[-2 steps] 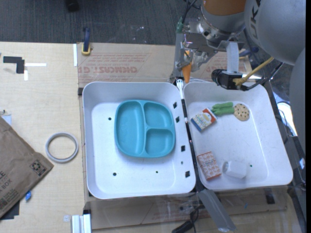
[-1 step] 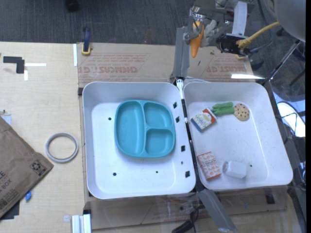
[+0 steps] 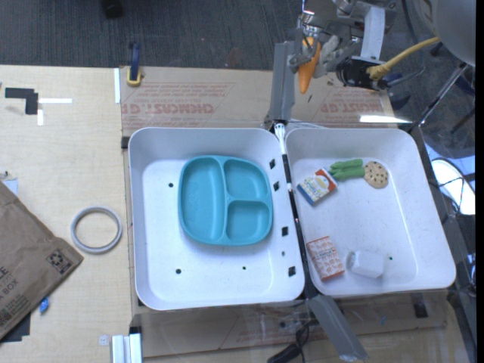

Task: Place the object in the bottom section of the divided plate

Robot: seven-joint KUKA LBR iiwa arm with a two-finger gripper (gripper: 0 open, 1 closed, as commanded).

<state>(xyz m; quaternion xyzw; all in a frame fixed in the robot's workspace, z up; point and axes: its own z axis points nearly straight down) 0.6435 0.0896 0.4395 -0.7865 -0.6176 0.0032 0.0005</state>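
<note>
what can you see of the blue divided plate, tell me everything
The divided plate is light blue, looks like matte plastic, and is a rounded rectangle with raised ridges splitting it into three sections: one long section on its left and two smaller ones on its right. It lies flat, slightly turned, on the floor of the left bin, near the middle. Nothing lies in its sections, and nothing but the bin touches it.

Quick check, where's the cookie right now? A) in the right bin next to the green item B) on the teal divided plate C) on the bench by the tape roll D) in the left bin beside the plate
A: the cookie lies in the right bin, just right of the green item, with the divided plate over in the left bin.
</note>
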